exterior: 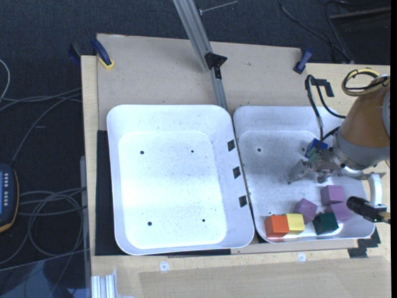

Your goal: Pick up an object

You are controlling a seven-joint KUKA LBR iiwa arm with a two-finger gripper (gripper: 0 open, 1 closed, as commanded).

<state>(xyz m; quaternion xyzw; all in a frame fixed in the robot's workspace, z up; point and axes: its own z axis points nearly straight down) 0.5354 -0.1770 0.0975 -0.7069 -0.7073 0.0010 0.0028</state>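
A slanted overhead view is showing a wooden bench (pixel 161 61) carrying two shallow white bins side by side. The left bin (pixel 170 179) is sitting beside the right bin (pixel 273 135), their inner rims touching. The grey arm with its orange band (pixel 367 126) is reaching in from the right, and its gripper (pixel 308 168) is hanging low over the middle of the right bin — nothing is showing between its tips, and whether it is released or clenched cannot be told. The blocks are lying clustered in the right bin's near corner: an orange block (pixel 277 225) touching a yellow block (pixel 295 223), a small purple block (pixel 306 207) just behind them, a dark green block (pixel 324 223), and two more purple blocks (pixel 335 202) near the arm. All are lying apart from the gripper.
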